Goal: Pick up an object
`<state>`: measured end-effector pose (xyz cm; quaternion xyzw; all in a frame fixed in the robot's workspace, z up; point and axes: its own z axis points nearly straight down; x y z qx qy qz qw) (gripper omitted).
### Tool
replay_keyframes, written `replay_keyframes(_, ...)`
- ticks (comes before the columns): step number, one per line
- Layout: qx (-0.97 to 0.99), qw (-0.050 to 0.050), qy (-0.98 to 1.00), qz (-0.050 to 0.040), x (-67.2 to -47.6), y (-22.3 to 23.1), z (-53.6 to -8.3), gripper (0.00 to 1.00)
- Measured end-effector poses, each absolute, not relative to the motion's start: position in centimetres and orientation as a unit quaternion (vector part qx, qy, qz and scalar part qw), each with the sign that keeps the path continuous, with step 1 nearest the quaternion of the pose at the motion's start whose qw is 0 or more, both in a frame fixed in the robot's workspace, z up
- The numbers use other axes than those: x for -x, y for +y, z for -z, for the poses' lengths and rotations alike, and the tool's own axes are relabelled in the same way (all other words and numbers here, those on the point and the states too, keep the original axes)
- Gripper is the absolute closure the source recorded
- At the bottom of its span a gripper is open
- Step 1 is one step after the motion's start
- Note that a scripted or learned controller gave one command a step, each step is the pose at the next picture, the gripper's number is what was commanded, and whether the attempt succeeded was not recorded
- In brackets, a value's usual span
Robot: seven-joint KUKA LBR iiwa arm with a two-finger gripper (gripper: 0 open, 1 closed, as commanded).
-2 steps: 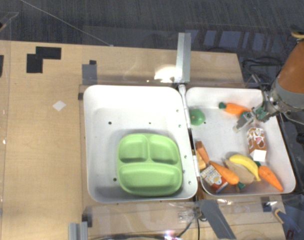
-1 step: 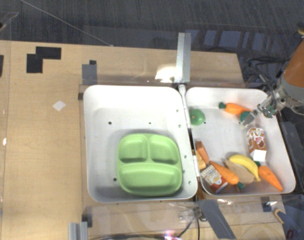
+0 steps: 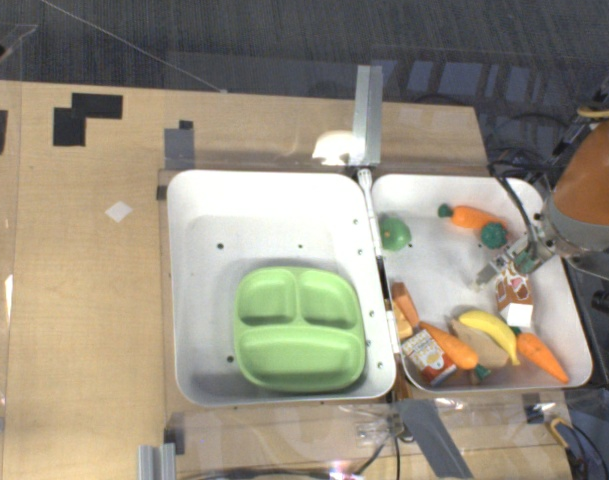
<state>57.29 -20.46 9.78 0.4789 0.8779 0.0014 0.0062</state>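
Over the rt bin (image 3: 424, 193), gripper (image 3: 504, 263) was seen low, beside a box (image 3: 514, 298); whether anything was gripped couldn't be told. Nothing lifted yet; pick judged still pending.

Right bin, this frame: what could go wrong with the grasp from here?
The gripper hangs over bare floor of the right bin, so it may close on nothing. Below it the banana, carrots and small box lie packed together; a grab there could nudge neighbours or slip.
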Motion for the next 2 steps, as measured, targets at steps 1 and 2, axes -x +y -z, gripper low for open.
replay_keyframes(1, -0.622, 0.004, 0.783, -0.0016, -65.4, -20.4, -9.2, 0.0)
replay_keyframes(2, -0.591, 0.006, 0.806, -0.0021, -63.4, -20.5, -9.0, 0.0)
